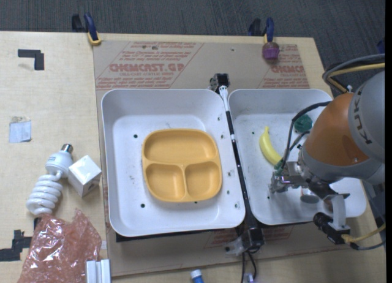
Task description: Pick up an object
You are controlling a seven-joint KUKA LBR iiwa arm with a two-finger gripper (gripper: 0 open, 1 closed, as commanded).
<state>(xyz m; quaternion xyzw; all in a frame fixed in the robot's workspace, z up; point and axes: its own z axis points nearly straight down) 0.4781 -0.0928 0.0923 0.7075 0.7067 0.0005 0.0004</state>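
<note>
Banana waits in the right bin, arm crowded low over it

Banana (268, 147), small and yellow, lies in the right bin (245, 153), a little left of the bin's middle and slanting down toward the arm. A green object (302, 124) sits just beyond it, toward the bin's far side, partly covered by the arm's orange band. The arm (343, 135) comes in from the right and hangs over the bin's near right part, hiding much of the floor there. The tool (283, 181) sits low in the bin, just below the banana's lower end, close to it; from where I stand I cannot tell how far apart its fingers are, or whether anything is between them. Cables loop off the arm's wrist.

The left bin (116, 153) holds a yellow divided tray (182, 164), three compartments, lying flat near the middle. A black clip (220, 82) sits at the far end of the seam where the two bins meet.

On the table (49, 104) to the left, well apart from the bins, lie a spiral light bulb (48, 187), a small white cube (84, 175) just beside it, and a crumpled pinkish plastic bag (61, 248) nearer the front edge. A brown printed board (153, 61) lies under both bins, clamped at its far edge by blue clamps (90, 27). A small purple object (271, 50) rests on the board beyond the right bin.
</note>
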